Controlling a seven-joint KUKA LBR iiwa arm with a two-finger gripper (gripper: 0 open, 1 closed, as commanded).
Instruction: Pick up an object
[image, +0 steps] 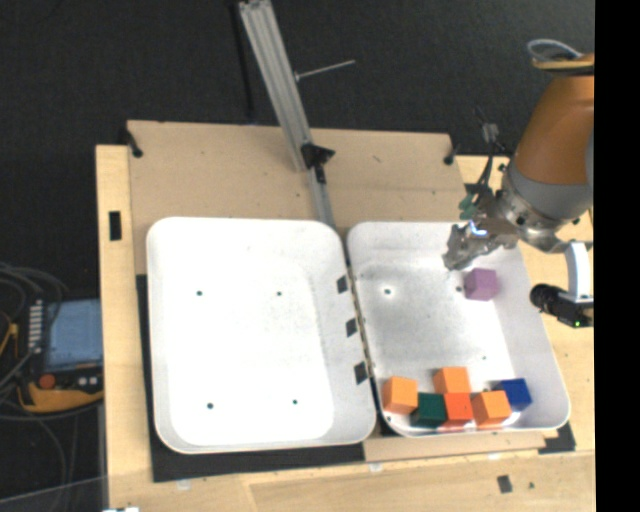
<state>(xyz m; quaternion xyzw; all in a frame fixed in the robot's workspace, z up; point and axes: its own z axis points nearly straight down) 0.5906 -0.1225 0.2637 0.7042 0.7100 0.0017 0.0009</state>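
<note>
The right bin (505, 330) has most of its floor bare through the middle and along its left wall, while its near edge is crowded: an orange block (401, 392), a green block (431, 408), a cluster of orange blocks (462, 396) and a blue block (514, 392) sit packed together against the front rim, several of them touching. A purple block (482, 284) lies alone in the upper right part of that bin, well apart from the packed row and near the right wall. The gripper (462, 250) hangs over the bin just up and left of the purple block, close to it, and nothing shows between its fingertips; how far the tips are spread cannot be told, since they are small and dark against the metal above them. The left bin (250, 330) offers a broad white floor marked by a few dark dots. Both bins rest on a tan wooden bench (230, 165) above a black floor, and a slanted metal rail (285, 95) crosses down toward the gap between the bins. The arm's orange band (562, 115) is cut off at the right. At far left a blue device (72, 335) with cables sits partly out of frame.
</note>
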